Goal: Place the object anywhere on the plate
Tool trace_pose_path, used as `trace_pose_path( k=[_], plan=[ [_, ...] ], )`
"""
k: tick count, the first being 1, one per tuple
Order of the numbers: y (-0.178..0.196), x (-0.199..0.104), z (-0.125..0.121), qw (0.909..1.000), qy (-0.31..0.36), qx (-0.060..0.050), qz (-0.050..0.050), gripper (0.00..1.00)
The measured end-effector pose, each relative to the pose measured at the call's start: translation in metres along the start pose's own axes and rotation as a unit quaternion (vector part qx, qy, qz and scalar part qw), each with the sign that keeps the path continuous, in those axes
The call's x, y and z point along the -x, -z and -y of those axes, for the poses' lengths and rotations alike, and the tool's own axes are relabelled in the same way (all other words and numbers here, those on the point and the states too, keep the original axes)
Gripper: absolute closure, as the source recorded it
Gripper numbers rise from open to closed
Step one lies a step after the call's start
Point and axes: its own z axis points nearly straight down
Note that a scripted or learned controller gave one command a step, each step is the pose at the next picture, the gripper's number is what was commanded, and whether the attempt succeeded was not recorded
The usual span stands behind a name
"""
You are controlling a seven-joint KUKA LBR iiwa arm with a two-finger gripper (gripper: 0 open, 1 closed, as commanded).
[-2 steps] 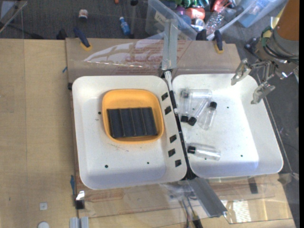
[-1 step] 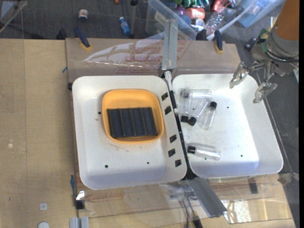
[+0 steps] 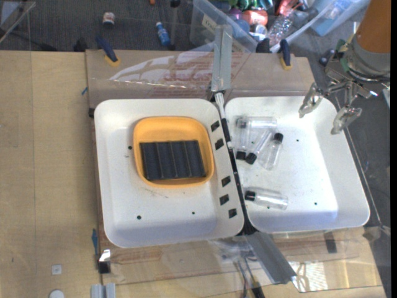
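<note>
Hovering with spread, empty jaws over the right bin, clear vials cluttering its left side.

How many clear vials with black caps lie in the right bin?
4, though overlap may hide more. One vial lies at the top of the cluster, two lie crossed below it, and one lies apart nearer the front of the right bin.

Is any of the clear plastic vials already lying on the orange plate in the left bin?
No. The clear plastic vials all lie in the right white bin; the orange plate carries a dark ribbed block.
</note>
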Motion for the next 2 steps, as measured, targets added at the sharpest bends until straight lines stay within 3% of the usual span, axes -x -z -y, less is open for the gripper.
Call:
trace_pose_path(
  k=[1,2],
  plan=[
    [0.0038,-0.0056,0.005,1.0,-0.008,-0.001,0.001,0.0],
    [0.009,-0.0095,0.0069,0.9852,0.172,0.0,0.001,0.0]
  ],
)
